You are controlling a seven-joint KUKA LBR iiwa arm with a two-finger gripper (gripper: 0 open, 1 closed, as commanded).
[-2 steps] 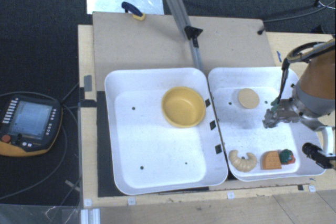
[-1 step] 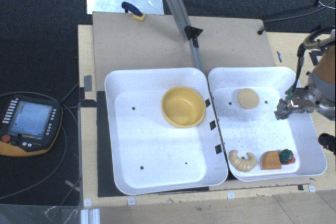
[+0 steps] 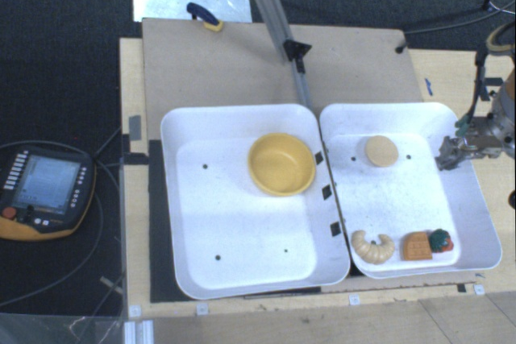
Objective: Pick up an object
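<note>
A: Items for picking, right bin (image 3: 472, 197)?

B: Four. One round tan disc (image 3: 381, 151), lying flat near the bin's far edge, clear of the walls. One pale croissant-shaped piece (image 3: 373, 246) at the near edge, toward the near left corner. One orange block (image 3: 417, 246) just beside it, with a small red and green piece (image 3: 440, 240) touching the block, toward the near right corner.

A: Left bin (image 3: 181, 197)?

B: One yellow bowl (image 3: 281, 163), upright, toward the far right corner. The floor around it is bare.

A: Gripper?

B: One gripper (image 3: 453, 151), over the right bin's right edge, near the far corner, well apart from every item. Nothing sits between its fingers. Whether they are spread or pressed together, I cannot tell.

A: Why there?

B: My judgement: it is parked at the rim, no item yet chosen. The disc is nearest and stands alone, so it looks the easiest approach. The three near-edge pieces crowd each other and the wall, which likely hampers a grasp.
</note>
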